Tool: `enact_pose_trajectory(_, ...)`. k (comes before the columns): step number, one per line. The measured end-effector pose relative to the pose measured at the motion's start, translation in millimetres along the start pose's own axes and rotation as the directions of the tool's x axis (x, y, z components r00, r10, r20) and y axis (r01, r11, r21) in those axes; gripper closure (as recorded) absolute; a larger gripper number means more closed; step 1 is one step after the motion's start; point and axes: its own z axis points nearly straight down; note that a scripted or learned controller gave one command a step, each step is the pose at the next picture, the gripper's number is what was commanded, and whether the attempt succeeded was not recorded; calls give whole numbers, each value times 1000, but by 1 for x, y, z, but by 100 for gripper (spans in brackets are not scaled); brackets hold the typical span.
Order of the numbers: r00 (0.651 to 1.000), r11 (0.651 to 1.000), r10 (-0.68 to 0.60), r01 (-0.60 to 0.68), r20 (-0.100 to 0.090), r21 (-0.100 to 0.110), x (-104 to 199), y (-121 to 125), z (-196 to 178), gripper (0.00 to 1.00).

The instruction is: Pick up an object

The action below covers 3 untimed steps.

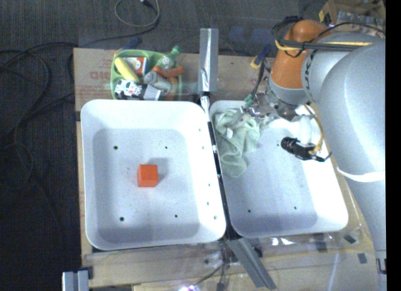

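The orange block (148,175) sits alone near the middle of the left bin (100,121), well apart from the arm and across the divider between the two bins. In the right bin (313,214) a pale green cloth (236,138) lies crumpled against the left wall, its long axis running from the far edge toward the near side. The pincer (259,109) is at the far end of that bin, just beside the cloth's upper right corner and possibly touching it; the cloth lies to its left and nearer the camera. Whether its fingers are spread or pressed together I cannot tell, and nothing shows between them. The cloth is judged the likelier target. Beyond the bins, a green basket (119,71) of small toys rests on the surface (84,64).
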Motion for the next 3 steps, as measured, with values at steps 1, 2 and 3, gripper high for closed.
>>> enact_pose_trajectory(1,998,998,-60,60,-18,-1,-45,-2,2,0)
enact_pose_trajectory(2,1000,1000,-17,17,-6,-15,-12,-56,-1,0)
enact_pose_trajectory(3,989,989,-145,145,0,-24,12,-98,-3,0)
